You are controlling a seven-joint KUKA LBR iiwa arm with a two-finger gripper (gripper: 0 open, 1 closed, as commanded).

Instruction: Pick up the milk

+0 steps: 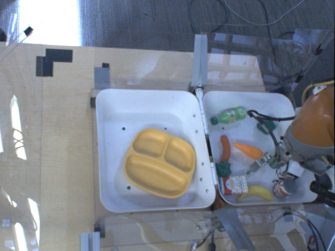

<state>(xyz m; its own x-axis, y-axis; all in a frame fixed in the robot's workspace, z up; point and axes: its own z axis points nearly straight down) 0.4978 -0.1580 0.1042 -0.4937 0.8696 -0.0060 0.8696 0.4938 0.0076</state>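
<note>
The milk [235, 184] is a small red-and-white carton lying near the front left corner of the right bin [282, 101]. A banana [256, 193] touches its right side. My gripper [263, 162] reaches in from the right, low over the bin's middle. It sits just below the carrot [248, 150] and up and to the right of the milk, apart from it. Nothing shows held in it. The orange band [316, 122] of the arm is at the right edge.
The right bin also holds a green bottle [229, 115], a red sausage [225, 147], a small green item [224, 168] and a can [281, 189]. A yellow divided tray [159, 162] lies in the left bin [115, 140].
</note>
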